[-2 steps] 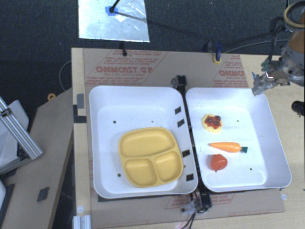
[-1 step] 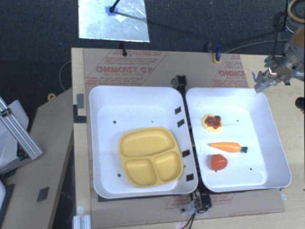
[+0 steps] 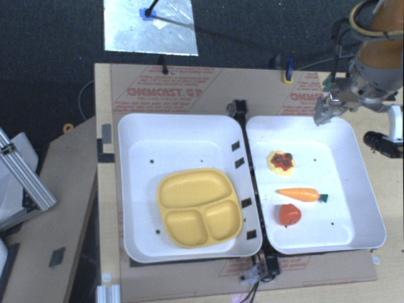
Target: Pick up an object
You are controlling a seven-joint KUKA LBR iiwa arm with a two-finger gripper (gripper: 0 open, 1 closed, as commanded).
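In the right bin (image 3: 353, 169) lie three toy foods. A small yellow pastry with dark red berries (image 3: 281, 161) sits near the bin's middle. An orange carrot (image 3: 299, 194) lies on its side below it, and a red tomato (image 3: 290, 214) rests just under the carrot. My gripper (image 3: 323, 116) hangs over the right bin's far edge, above and to the right of the pastry, apart from all three foods. Nothing shows between its fingertips.
The left bin (image 3: 139, 144) holds a yellow three-compartment tray (image 3: 198, 206). A black divider with clips (image 3: 246, 169) runs between the bins. A shiny square sheet (image 3: 150, 17) lies on the dark floor at the back. A metal frame (image 3: 22, 175) stands at the far left.
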